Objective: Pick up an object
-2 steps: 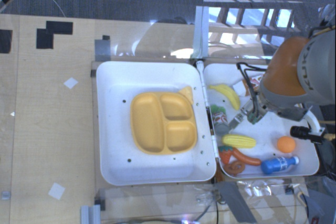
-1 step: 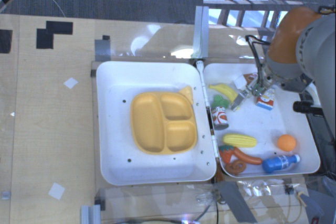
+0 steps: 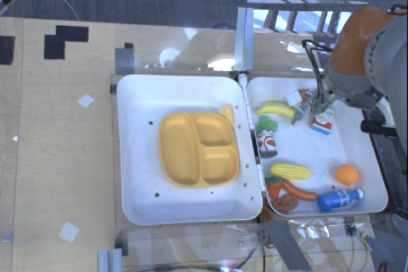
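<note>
The arm (image 3: 376, 54) is cut off by the right edge. The gripper (image 3: 310, 106) overlaps a small carton (image 3: 322, 121) near the right bin's (image 3: 376, 156) far edge; its fingers are too blurred to read.

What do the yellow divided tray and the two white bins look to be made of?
The yellow tray looks like moulded plastic with a matte finish: uniform colour, rounded compartment edges, no glare. The left bin and right bin look like thin formed white plastic, smooth and slightly glossy, with rounded corners and a rolled rim; painted metal can't be ruled out.
</note>
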Action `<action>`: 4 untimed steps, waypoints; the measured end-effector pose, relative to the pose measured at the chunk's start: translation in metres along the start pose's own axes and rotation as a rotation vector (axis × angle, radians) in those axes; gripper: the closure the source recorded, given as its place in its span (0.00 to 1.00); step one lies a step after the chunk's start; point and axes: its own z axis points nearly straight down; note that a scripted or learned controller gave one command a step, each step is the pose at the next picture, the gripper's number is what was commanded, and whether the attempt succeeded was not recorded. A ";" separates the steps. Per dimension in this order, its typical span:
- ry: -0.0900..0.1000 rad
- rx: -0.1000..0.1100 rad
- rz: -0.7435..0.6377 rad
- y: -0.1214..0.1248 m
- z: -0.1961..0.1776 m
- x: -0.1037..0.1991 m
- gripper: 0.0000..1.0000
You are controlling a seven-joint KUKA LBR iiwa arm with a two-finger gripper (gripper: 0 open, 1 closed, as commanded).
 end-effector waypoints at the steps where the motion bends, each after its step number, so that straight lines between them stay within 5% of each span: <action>1: -0.031 -0.038 -0.038 0.008 -0.113 0.035 1.00; 2: -0.018 -0.031 0.168 -0.042 0.007 0.028 1.00; 3: -0.018 -0.030 0.167 -0.042 0.008 0.028 0.00; 4: 0.007 0.006 0.256 0.000 0.010 0.006 0.00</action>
